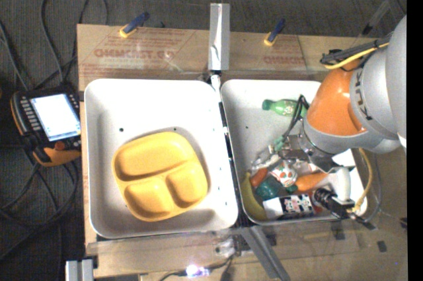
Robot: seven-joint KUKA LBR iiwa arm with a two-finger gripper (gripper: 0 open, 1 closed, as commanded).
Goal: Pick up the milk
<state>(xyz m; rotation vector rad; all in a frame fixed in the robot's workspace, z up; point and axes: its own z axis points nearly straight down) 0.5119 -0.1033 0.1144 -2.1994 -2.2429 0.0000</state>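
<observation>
A white carton with dark print (291,205), which looks like the milk, lies flat against the front wall of the right bin (248,96). My gripper (285,155) hangs low over the heap of items just behind it, under the orange wrist band. Directly below the gripper sits a white and red object (284,174). The view shows nothing held by the gripper.
Around the carton lie an orange carrot-like piece (312,181), a teal item (268,190) and a yellow-green item (246,192). A green bottle (280,106) lies at the back of the right bin. The left bin (99,101) holds a yellow divided plate (160,174).
</observation>
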